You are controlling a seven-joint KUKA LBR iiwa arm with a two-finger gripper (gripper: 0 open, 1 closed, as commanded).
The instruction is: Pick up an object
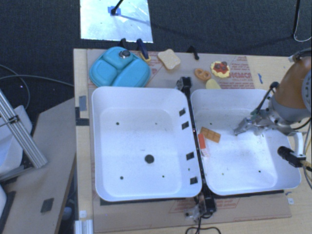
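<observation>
Gripper (242,128), fingers spread open and holding nothing, sits just right of an orange wafer (210,134) in the right bin (243,179).

No text can be read anywhere. The cardboard (241,74) under the bins carries red printing near its far edge, beside the toy foods, but the marks are too small and blurred to make out. No labels, brands or numbers are legible on anything else.

Gripper (242,128) hangs over the right bin (273,182) — near an orange waffle piece (210,134) (apart).
</observation>
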